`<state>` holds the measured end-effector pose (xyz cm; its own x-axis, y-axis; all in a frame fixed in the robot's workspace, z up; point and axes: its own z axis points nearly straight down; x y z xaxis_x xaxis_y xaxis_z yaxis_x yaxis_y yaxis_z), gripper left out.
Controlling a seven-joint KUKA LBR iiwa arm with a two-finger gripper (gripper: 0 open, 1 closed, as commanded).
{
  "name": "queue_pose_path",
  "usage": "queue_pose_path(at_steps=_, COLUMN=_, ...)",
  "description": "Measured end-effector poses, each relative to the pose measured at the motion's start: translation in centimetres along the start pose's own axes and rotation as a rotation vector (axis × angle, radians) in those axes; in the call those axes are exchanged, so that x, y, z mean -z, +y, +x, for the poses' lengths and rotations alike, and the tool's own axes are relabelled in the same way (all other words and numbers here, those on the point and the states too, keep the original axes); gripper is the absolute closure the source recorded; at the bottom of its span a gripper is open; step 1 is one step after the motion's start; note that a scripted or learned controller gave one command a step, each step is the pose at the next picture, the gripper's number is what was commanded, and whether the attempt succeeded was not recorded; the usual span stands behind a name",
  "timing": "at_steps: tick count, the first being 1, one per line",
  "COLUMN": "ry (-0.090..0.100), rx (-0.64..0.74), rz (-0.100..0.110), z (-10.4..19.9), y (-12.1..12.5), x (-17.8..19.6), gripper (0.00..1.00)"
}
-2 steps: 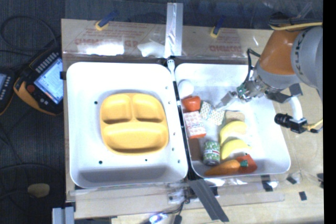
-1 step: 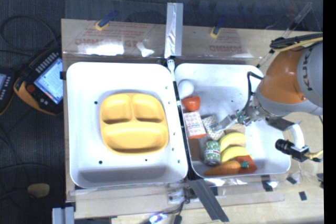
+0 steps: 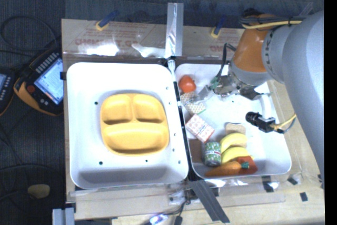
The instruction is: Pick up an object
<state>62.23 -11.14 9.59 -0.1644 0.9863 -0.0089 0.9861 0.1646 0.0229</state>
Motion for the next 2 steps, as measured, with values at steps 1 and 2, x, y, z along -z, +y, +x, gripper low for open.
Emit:
queue_pose_path(at_steps=1, ry=0.011, rx=0.188, rz=0.024, z=1.3, y=-6.7, x=3.1, gripper=0.0)
queue_pose_path(at_steps=2, ry=0.012, rx=0.309, rz=0.022, z=-6.9, y=-13.7, x=1.8, gripper=0.0)
